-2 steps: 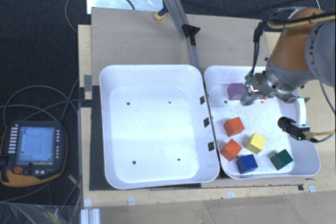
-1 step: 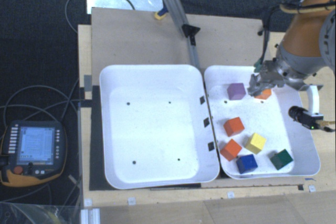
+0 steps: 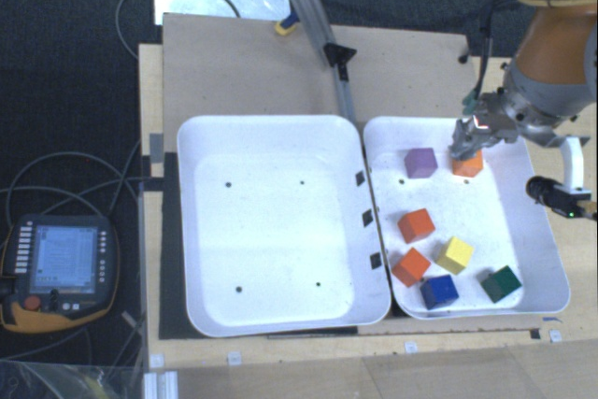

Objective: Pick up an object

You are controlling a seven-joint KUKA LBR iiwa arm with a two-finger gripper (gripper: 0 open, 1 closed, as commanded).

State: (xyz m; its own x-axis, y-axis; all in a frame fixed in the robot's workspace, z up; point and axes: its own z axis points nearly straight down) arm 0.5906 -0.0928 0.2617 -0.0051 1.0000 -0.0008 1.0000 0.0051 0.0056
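A: Dark carpet surrounds the bench, with cables and a control pendant on the floor at the left. Two white bins sit side by side on the tan board; the left bin holds nothing, the right bin holds blocks.

B: Pincer position?

A: The pincer hangs low over the far part of the right bin, directly on top of an orange block. Whether its tips are spread or pinching that block, I cannot tell.

B: Neighbours?

A: A purple block lies just beside it. Nearer the camera: two more orange blocks, a yellow block, a blue block, a green block.
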